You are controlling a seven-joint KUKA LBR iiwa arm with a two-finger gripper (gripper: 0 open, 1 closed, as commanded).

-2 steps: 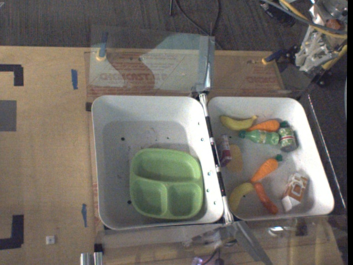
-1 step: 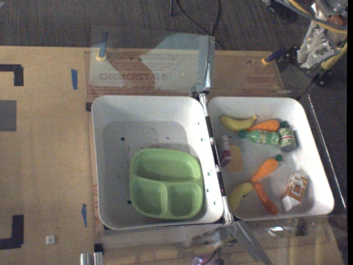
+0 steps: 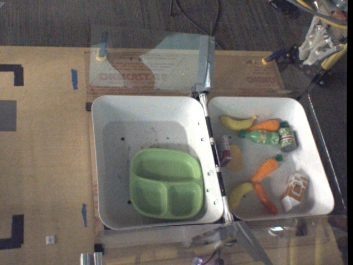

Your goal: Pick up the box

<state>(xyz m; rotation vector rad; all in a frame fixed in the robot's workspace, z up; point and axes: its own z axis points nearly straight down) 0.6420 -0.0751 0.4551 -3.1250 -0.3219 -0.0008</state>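
The box (image 3: pixel 295 191) is a small white and orange carton. It lies tilted in the front right corner of the right bin (image 3: pixel 322 167), just right of a short carrot (image 3: pixel 266 197). Part of the arm, with the gripper (image 3: pixel 320 37), shows at the top right corner of the camera view. It is beyond the back edge of the right bin, far from the box, with yellow cables around it. Nothing is seen held in it.
The right bin also holds a banana (image 3: pixel 238 122), a carrot (image 3: pixel 265 126), a green bottle (image 3: pixel 262 137), a can (image 3: pixel 287 139), a dark little bottle (image 3: pixel 225 150), another carrot (image 3: pixel 265 169) and a second banana (image 3: pixel 240 193). A green divided plate (image 3: pixel 166 183) lies in the left bin (image 3: pixel 110 126).
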